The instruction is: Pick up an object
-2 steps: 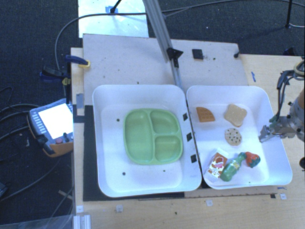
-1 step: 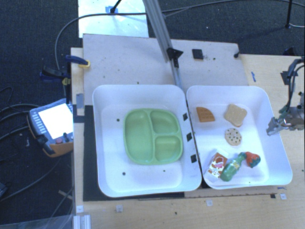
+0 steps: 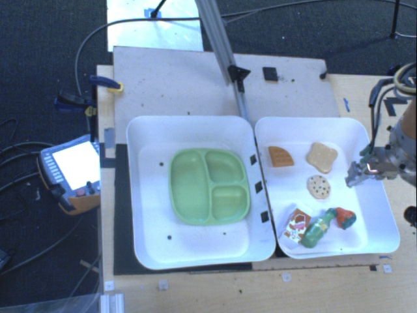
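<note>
The gripper [image 3: 359, 173] hangs over the right bin's [image 3: 381, 204] right side; whether its fingers are parted I cannot tell. Nearest lies the cookie [image 3: 318, 187], probably light, stiff and flat, best pinched across its edges. Toast [image 3: 322, 156] sits just above it, a wedge [image 3: 281, 156] farther left, a bottle [image 3: 316, 232] and carton [image 3: 296, 225] touching below. A green plate [image 3: 210, 186] fills the left bin [image 3: 146, 175].

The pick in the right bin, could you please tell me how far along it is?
Nothing looks picked yet. The tool sits over the right bin near its right wall, with nothing visible in it. The bread slice, cookie and green bottle all lie in that bin. Grasping and lifting remain.
</note>
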You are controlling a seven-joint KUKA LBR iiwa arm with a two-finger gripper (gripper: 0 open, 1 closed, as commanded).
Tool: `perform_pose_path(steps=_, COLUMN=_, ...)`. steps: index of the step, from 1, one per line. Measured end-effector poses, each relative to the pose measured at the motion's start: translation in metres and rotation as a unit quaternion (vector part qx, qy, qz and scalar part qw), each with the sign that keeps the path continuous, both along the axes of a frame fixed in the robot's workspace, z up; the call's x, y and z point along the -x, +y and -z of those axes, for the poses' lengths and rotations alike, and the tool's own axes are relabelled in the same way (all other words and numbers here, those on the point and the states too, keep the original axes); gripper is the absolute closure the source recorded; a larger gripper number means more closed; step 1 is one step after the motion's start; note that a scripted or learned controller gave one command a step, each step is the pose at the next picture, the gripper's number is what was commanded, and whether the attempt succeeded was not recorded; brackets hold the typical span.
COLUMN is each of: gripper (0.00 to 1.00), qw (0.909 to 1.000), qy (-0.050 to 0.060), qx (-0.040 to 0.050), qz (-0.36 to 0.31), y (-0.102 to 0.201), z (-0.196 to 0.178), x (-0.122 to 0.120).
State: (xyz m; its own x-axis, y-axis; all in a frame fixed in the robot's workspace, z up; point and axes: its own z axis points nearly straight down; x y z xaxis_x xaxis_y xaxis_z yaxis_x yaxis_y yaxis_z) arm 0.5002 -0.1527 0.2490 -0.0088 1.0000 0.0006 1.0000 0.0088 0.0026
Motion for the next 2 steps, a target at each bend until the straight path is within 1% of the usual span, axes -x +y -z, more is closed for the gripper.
perform_pose_path(steps=1, gripper=1.0, qw=1.0, qy=0.0, qx=-0.0008, qz=-0.001, y=0.063, z=0.009, x=0.001)
perform_pose_path(steps=2, gripper=1.0, qw=1.0, qy=0.0, qx=-0.0006, qz=-0.001, y=0.115, z=0.001, x=0.001)
